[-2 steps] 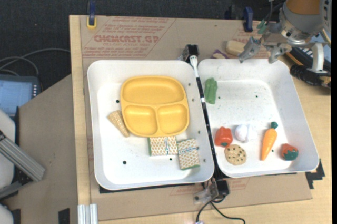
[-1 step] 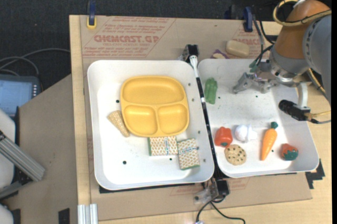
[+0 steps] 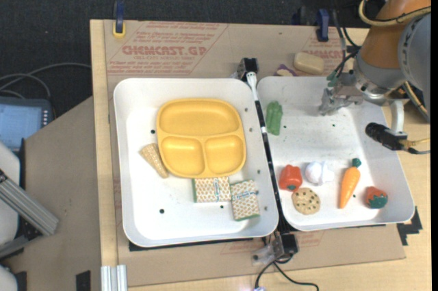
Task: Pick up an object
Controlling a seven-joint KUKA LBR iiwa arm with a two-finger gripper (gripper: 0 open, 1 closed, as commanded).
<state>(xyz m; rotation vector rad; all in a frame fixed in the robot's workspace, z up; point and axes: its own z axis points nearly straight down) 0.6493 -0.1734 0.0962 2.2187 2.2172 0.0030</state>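
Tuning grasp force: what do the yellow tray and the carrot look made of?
Yellow tray: looks like moulded plastic, smooth with a soft sheen, three compartments. Carrot: likely toy plastic or rubber, uniform orange, slightly glossy; which one cannot be told.

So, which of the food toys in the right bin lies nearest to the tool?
The green one, alone by the right bin's left wall, is nearest the tool. The carrot, cookie and the rest cluster along the near edge.

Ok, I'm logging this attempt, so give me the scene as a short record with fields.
left bin: yellow divided plastic plate, tan wafer, two patterned packets
right bin: green pickle, red pepper, white ball, chocolate-chip cookie, orange carrot, red tomato
hand: over the right bin's far end, nothing visibly held
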